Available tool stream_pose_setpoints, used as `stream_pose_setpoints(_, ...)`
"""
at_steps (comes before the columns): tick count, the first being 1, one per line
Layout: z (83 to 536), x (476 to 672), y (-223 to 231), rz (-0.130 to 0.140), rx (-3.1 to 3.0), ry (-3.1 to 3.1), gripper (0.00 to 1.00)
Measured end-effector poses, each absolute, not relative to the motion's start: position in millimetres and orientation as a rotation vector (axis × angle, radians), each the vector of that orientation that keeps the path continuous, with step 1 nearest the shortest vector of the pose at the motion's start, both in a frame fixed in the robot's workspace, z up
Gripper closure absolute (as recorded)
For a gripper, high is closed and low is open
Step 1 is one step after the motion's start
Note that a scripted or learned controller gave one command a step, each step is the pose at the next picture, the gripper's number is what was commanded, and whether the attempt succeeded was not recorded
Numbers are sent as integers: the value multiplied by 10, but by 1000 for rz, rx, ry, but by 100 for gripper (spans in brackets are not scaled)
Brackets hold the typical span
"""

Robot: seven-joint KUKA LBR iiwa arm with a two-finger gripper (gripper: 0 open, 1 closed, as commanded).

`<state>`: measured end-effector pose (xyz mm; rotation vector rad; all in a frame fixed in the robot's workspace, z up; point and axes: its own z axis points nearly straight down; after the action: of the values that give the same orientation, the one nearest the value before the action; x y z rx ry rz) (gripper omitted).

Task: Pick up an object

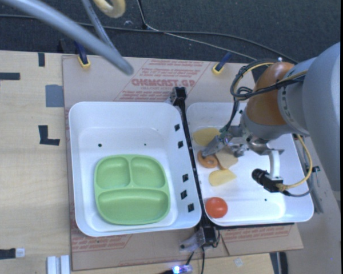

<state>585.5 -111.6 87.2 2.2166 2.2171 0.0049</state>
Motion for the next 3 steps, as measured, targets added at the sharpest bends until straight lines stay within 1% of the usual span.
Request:
stream_pose_setpoints(1, 1004, 5876, -1091, 13, 2212, 2220, 100)
stream_pose_setpoints(2, 1634, 5915, -1090, 3, 2217, 2221, 100)
stream_pose_setpoints(3, 2237, 5896, -1016, 5, 2216, 2221, 100)
